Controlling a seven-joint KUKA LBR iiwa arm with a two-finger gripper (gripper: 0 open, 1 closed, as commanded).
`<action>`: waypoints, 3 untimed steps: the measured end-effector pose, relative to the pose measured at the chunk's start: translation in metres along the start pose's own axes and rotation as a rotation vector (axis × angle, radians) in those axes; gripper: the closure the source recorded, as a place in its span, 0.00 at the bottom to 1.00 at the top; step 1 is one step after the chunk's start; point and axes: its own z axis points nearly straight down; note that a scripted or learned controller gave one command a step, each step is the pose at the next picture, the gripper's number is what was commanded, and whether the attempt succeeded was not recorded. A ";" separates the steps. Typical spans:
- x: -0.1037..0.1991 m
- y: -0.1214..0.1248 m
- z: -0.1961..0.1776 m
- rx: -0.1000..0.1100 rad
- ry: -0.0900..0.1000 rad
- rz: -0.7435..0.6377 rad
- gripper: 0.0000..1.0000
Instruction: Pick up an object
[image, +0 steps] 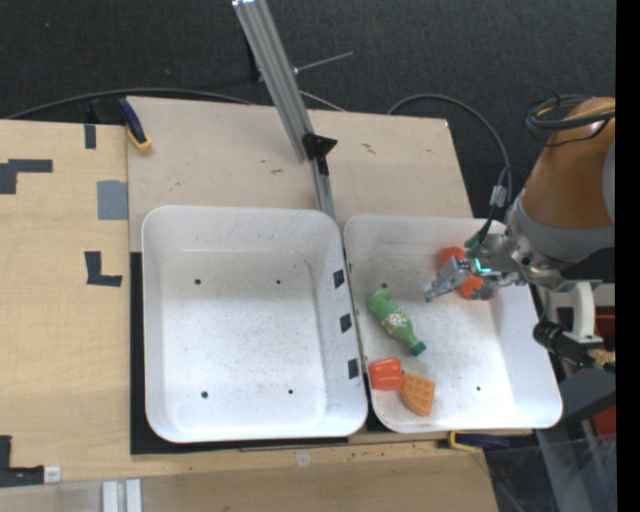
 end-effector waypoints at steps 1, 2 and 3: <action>0.000 0.001 -0.002 -0.004 -0.001 -0.001 0.00; -0.006 -0.002 0.060 0.003 0.000 0.001 0.00; -0.013 -0.006 0.108 0.002 0.000 0.001 0.00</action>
